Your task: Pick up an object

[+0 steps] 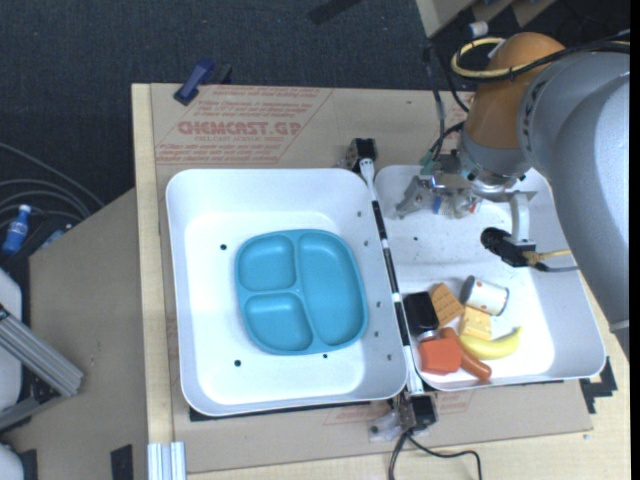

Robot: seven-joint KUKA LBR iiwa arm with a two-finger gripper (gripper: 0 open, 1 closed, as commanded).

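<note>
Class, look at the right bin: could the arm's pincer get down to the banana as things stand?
Probably yes. The banana lies on top at the edge of the pile, open from above, with only a cracker-like piece touching it. The pincer hangs at the bin's far end, and bare bin floor lies between them.

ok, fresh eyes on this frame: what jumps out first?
The blue divided plate lying alone in the left bin. Next, the grey arm with its orange band reaching in from the right, its end effector over the far end of the right bin. Then the small clutter at that bin's near end: a banana, an orange piece and a black block.
</note>
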